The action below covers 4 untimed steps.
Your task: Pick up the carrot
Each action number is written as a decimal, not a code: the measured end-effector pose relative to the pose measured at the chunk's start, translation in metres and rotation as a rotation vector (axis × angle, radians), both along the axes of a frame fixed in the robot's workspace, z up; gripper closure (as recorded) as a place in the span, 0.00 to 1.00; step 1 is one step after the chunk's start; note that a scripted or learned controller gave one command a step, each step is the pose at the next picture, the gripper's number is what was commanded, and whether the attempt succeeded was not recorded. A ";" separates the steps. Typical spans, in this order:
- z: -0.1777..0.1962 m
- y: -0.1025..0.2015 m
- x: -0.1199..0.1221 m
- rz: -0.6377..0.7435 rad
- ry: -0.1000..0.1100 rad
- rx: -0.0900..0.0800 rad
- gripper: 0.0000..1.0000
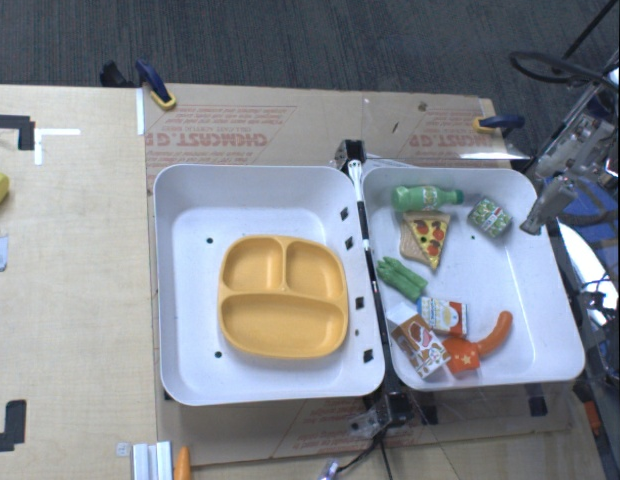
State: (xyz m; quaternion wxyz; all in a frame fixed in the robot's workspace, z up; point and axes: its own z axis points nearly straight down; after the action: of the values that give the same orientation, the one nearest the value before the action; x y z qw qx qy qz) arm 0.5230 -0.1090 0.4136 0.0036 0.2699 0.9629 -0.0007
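I see the arm's grey two-finger gripper (542, 211) hanging over the right rim of the right white plastic bin (550, 298), near its far right corner; I cannot tell from here how it is set. The orange toy carrot (487, 337) lies in that bin's near right part, well apart from the gripper, its thick end touching a small red-and-white carton (442, 316) and a brown snack packet (420, 347). Toward the bin's far edge I make out a green plastic bottle (425, 197), a pizza-slice toy (426, 239) and a small green wrapped packet (490, 217); a green pod-shaped toy (402, 276) sits by the left wall. The left white bin (180, 298) carries a yellow divided plate (284, 295).
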 end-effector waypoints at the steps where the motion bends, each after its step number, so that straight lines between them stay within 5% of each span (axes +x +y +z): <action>1: -0.207 0.063 0.008 -0.098 0.007 0.002 0.00; 2: -0.297 -0.020 0.022 -0.263 0.007 0.003 0.00; 3: -0.071 -0.089 0.020 -0.428 0.002 0.001 0.00; 4: -0.199 -0.047 0.051 -0.735 0.007 0.003 0.00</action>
State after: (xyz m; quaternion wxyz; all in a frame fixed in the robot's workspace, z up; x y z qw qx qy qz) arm 0.5745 -0.1560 0.2145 -0.0007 0.5976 0.8018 -0.0013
